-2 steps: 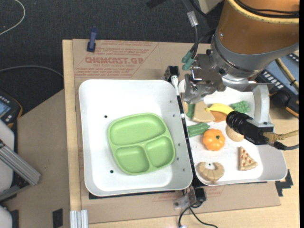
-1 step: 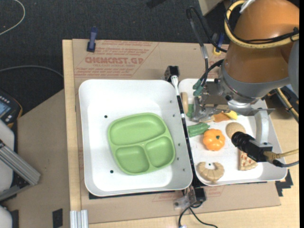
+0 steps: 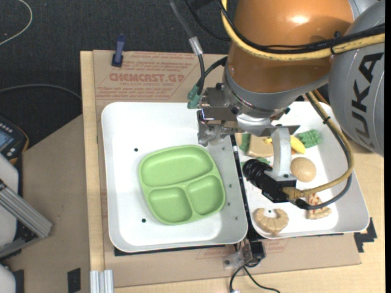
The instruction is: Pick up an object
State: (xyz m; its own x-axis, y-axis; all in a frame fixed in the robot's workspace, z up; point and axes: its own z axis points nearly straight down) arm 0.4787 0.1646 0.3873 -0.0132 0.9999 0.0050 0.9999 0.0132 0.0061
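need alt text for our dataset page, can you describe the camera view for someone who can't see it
A grey and orange robot arm reaches from the right over two white bins, hanging above the right bin, which holds small toy foods such as a croissant. The left bin holds a green divided plate.

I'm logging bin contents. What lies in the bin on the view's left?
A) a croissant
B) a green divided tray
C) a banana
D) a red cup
B: the green tray, with three compartments, lies flat on the floor of the left bin.
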